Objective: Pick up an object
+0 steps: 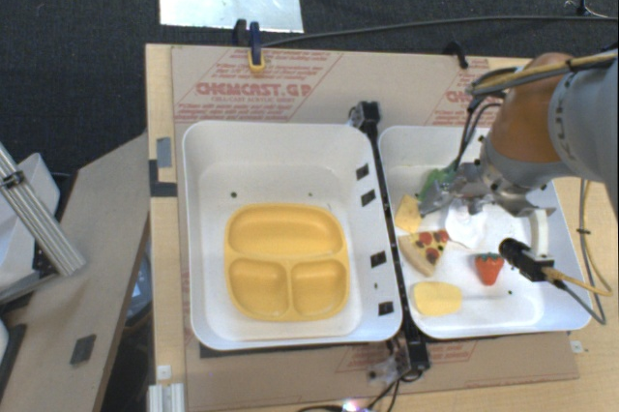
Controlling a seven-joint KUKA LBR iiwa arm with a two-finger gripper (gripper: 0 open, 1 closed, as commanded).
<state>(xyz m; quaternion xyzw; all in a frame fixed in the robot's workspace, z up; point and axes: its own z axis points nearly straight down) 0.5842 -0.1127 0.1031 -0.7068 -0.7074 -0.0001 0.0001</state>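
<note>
I cannot tell how the fingers [447,192] are standing, as they are hovering low in the right bin [542,309], just beside the green piece [440,178] at its far left. Nearer are lying the cheese wedge [409,212], pizza slice [426,250] and strawberry [489,268]. Descending squarely over one piece seems wisest. The tabletop [290,86] sheet reads "CHEMCAST GP".

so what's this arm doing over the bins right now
A grey and orange robot arm reaches in over the right bin, its claw low near a green item. Toy food lies there: a pizza slice, a yellow piece and a strawberry. The left bin holds a yellow divided plate.
</note>
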